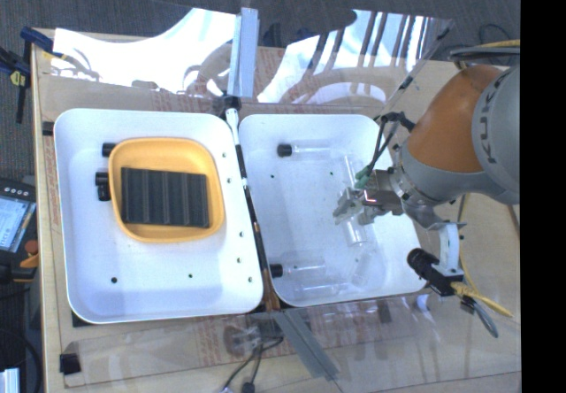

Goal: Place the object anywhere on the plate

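Note:
A yellow plate [165, 155] with rounded corners lies in the left bin [150, 294]. A black ribbed rectangular object [168, 196] rests flat on the plate, covering most of its middle. My gripper [352, 207] hangs over the right bin [301, 179], toward that bin's right half and far from the plate. Nothing shows in the gripper.
A raised divider [248, 205] runs between the two bins. Small black studs sit by the plate's left side [103, 186] and in the right bin's far-left [284, 150] and near-left [275, 270] corners. The arm's orange band [451, 121] looms over the right bin's right rim.

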`<state>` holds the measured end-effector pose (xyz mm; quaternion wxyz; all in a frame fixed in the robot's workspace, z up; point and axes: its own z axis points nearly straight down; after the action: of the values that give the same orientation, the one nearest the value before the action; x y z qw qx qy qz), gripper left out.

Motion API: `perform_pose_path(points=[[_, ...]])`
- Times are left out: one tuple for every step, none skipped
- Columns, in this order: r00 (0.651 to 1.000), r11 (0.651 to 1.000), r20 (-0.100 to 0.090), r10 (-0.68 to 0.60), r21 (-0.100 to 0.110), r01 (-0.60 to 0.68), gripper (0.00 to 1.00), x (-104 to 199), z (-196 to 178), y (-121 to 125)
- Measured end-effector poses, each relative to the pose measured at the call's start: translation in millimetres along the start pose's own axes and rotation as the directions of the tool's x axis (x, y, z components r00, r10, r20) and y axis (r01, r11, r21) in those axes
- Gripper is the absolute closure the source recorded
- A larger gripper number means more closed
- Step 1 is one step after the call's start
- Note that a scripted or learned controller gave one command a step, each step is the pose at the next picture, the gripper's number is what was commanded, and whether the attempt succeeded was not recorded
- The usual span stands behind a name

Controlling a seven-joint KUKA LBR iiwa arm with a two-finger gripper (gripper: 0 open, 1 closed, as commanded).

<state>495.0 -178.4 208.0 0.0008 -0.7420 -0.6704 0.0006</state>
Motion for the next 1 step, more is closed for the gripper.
perform_pose_path(points=[[0.972, 0.972, 0.001, -0.236, -0.001, 0.236, 1.0, 16.8, -73.2, 48.3]])
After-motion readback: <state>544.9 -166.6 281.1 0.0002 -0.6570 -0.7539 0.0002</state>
